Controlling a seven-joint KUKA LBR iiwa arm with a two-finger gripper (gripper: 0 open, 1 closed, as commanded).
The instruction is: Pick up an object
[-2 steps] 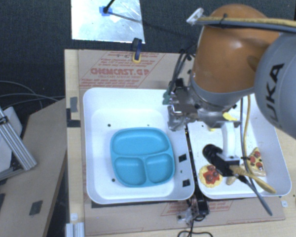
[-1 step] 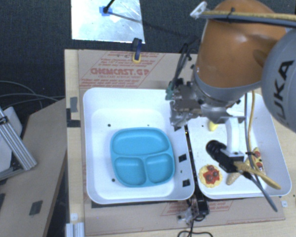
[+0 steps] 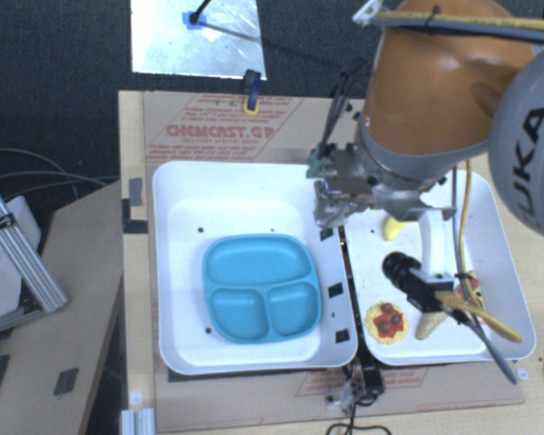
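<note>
My gripper (image 3: pixel 330 208) hangs below the big orange-banded wrist, over the wall between the two bins, near their far half. Nothing shows between its tips. In the right bin (image 3: pixel 508 270) a small round toy pizza (image 3: pixel 386 322) lies near the front edge, with a tan bread-like piece (image 3: pixel 430 325) just right of it. A yellow item (image 3: pixel 393 229) lies farther back, partly under the arm. A blue divided plate (image 3: pixel 261 286) rests in the left bin (image 3: pixel 177 243), left of and nearer than the gripper.
Tan stick-like pieces (image 3: pixel 486 320) and a small red and yellow item (image 3: pixel 472 285) lie at the right bin's front right. The arm hides much of the right bin's far part. Cardboard (image 3: pixel 219 127) lies behind the bins.
</note>
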